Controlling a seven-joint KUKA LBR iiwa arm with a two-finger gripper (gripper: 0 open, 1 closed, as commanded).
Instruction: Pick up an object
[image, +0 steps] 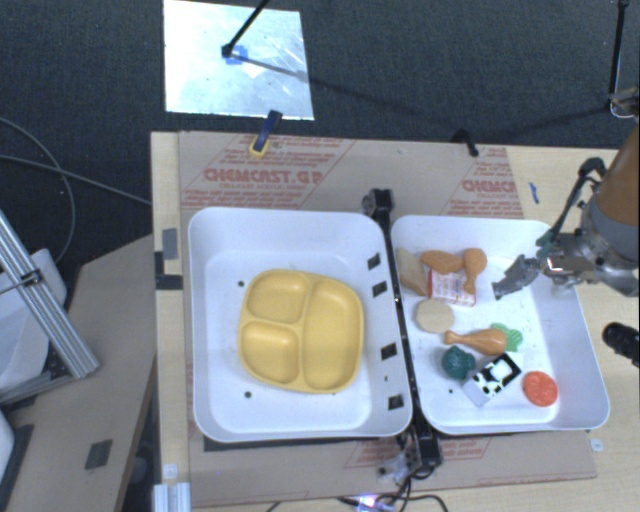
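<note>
The camera looks down on a bench (170, 160) covered by a printed cardboard sheet (270, 175), on which two shallow white bins sit side by side, their inner edges meeting along a dark hinge line.

The left bin (215, 250) holds a yellow divided plate (300, 330) lying flat near its middle, with bare white floor all around it.

The right bin (585, 390) carries the loose objects. Near its far-left corner lies a toy drumstick (455, 263), and touching its near side is a small red-and-white box (451, 288). Just beneath that, by the left edge, rests a pale round disc (434, 316). Toward the middle lies an orange carrot (478, 340) with green leaves at its right end. Closer to the near edge sit a dark green rounded item (458, 362), a black-and-white patterned block (494, 377) beside it, and an orange-red round piece (540, 388) near the near-right corner.

The arm enters from the right edge of the right bin, and the gripper (512, 277) hangs over the far half of that bin, just right of the drumstick and the box, apart from both. Its dark fingers (503, 285) point left, with nothing seen between them; whether they stand apart or together cannot be told from this angle
</note>
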